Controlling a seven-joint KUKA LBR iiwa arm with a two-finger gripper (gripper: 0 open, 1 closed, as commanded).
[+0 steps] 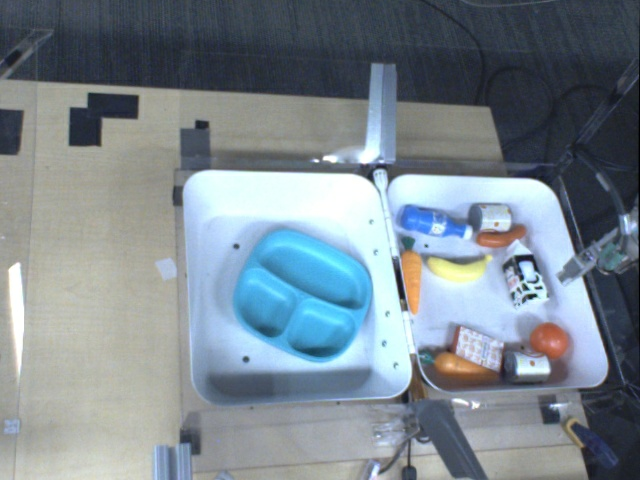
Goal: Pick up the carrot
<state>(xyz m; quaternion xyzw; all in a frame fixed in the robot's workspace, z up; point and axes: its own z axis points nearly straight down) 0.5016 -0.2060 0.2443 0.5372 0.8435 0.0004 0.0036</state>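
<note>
The carrot (pixel 411 280) is orange with a green top. It lies lengthwise along the left wall of the right bin (pixel 560 200), just left of a yellow banana (pixel 457 267). My gripper (pixel 585 264) is at the right rim of that bin, well to the right of the carrot and beside a black-and-white carton (pixel 525 279). It is small and pale against the dark floor. Nothing of the carrot is near it.
The right bin also holds a blue bottle (pixel 434 222), a can (pixel 490 216), a red sausage (pixel 500 236), a tomato (pixel 549 341), a printed box (pixel 478 347), an orange tapered vegetable (pixel 462 366) and a second can (pixel 527 366). A blue divided plate (pixel 300 294) sits in the left bin (pixel 215 268).
</note>
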